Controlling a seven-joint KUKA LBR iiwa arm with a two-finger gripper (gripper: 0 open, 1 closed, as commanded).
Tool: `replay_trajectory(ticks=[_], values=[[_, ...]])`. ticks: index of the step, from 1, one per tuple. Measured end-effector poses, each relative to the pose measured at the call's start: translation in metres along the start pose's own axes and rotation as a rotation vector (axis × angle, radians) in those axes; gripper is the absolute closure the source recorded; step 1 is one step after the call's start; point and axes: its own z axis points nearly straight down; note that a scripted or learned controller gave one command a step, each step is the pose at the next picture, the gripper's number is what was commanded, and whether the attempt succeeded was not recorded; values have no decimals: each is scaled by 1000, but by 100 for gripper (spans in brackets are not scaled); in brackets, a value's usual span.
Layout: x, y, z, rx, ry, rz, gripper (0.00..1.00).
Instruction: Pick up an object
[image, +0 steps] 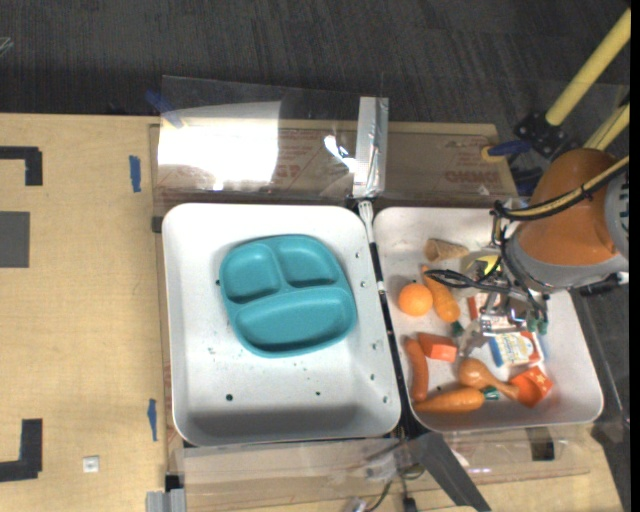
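At the front of the right bin (590, 395) a carrot (450, 401) lies along the near wall, with a red sausage-like piece (417, 366) standing up the bin's left side beside it; just behind them sit a pear-shaped tan piece (476, 374), a small red and white packet (515, 350) and an orange-red scrap (533, 385) at the right. Farther back an orange ball (414, 298) rests near the divider, touching a small orange lump (445, 305); a tan wedge (445, 249) lies near the far wall. The left bin (190, 300) carries a teal divided plate (288, 293), well apart from the clutter.

The arm's orange band (570, 215) hangs over the right bin's far right corner; the gripper (497, 318) is down among the toys, in the middle of the pile, just above the packet and the pear-shaped piece. Cables and metal parts tangle there, so whether it is spread or closed cannot be told, and nothing can be seen held.

The step in hand looks like the reach into the pile, with no object lifted yet. The next move likely calls for closing on a single piece, the packet or pear-shaped piece being nearest, then a straight lift; the crowding makes a slip or a double catch a fair risk.
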Motion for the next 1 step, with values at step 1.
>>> replay_trajectory(ticks=[1], values=[[71, 0, -2, 1, -5, 94, 0]])
